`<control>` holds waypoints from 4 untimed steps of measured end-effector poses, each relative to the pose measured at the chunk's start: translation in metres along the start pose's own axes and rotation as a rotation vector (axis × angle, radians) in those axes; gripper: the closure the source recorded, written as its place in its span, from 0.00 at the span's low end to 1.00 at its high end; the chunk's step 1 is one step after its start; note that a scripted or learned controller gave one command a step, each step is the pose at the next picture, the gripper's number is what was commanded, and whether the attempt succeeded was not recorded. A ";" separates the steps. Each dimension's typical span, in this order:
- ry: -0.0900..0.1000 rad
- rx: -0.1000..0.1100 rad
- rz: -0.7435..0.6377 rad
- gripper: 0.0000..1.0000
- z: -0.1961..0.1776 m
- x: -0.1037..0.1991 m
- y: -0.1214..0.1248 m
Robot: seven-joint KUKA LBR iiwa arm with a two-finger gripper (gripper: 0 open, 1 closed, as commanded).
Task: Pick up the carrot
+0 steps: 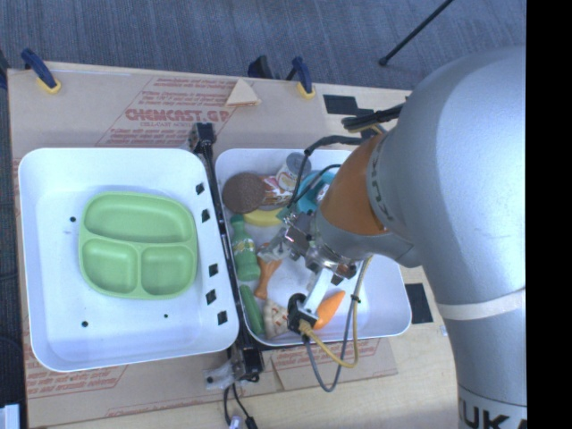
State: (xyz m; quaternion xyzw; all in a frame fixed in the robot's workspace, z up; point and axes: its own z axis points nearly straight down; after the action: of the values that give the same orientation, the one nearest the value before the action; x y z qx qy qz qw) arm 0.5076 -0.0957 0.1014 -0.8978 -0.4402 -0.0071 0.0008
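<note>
Peeking from under arm [465, 168]: carrot [330, 308]

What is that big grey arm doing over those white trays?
A grey robot arm with an orange band reaches from the right into the right-hand shallow white bin, which holds a jumble of small items. Its gripper hangs low over the pile, near a tapered orange carrot and a yellow banana. Whether it has hold of anything cannot be told. The left-hand white bin holds a green divided plate.
</note>
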 end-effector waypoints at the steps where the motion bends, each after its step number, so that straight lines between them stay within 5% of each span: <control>1: -0.012 0.019 -0.593 0.00 0.009 -0.059 0.005; 2: -0.011 0.025 -0.605 1.00 0.000 -0.058 0.005; 3: -0.012 0.014 -0.603 1.00 -0.048 -0.086 0.028; 4: -0.012 0.016 -0.604 0.00 -0.047 -0.086 0.028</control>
State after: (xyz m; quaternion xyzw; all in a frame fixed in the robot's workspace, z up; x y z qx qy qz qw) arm 0.4763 -0.1808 0.1475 -0.7262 -0.6874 0.0019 0.0031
